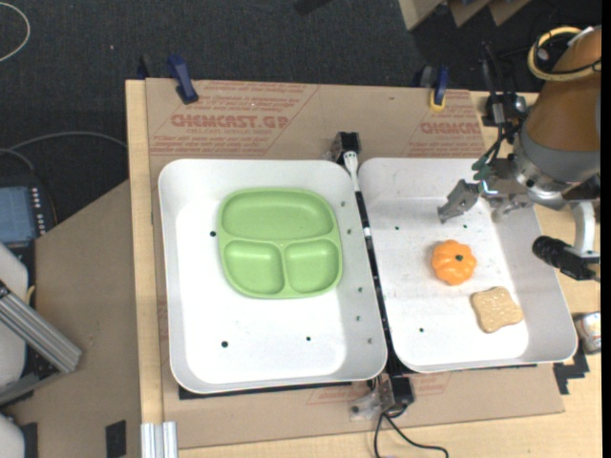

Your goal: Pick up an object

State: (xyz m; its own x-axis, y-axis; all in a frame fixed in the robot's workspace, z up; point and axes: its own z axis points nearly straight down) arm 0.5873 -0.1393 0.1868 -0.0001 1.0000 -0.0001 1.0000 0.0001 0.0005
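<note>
A small orange pumpkin (453,261) lies in the middle of the right bin (410,332). A tan square cracker (496,309) rests just to its lower right. My gripper (476,208) hovers over the far part of the right bin, above and slightly right of the pumpkin. Its two grey fingers (459,201) are spread open with nothing between them. The arm's orange band (565,113) rises behind it at the right edge.
A green three-compartment plate (280,241) sits in the left bin (191,332). The bins meet along a black clamped seam (368,256). Blue and yellow clamps hold the cardboard base (286,113) at the back.
</note>
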